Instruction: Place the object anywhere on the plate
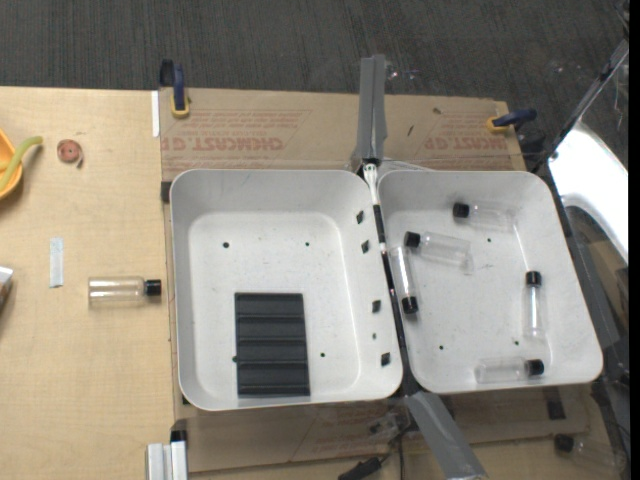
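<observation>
Camera view: black ribbed plate [270, 343] sits by left bin's [181, 268] front edge, open white floor beyond it. Right of plate, in right bin [577, 303], clear capped vials: nearest vial [508, 371] hugs front wall, farthest vial [478, 212] lies near back wall.

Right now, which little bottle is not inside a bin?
The bottle lying on the wooden bench, left of the left bin. The other bottles all lie inside the right bin.
</observation>
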You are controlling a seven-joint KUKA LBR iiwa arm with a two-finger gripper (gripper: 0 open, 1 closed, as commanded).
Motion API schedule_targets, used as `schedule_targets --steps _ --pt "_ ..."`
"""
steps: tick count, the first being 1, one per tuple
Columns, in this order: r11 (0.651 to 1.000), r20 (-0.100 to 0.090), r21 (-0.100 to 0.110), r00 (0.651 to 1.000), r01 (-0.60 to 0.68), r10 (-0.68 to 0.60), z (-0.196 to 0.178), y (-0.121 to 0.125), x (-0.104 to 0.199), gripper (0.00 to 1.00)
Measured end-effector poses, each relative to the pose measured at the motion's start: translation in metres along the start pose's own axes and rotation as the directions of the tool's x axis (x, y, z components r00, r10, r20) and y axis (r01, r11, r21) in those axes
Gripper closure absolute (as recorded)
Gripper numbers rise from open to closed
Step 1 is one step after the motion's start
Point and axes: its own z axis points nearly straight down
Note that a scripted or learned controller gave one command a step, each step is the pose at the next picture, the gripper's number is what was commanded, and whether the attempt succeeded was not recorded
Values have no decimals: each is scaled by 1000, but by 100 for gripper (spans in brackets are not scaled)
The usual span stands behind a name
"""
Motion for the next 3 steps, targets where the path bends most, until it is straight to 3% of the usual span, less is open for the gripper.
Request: schedule_targets --steps 3 --pt "1000 0 1 1000 -17 17 0 0 -1 0"
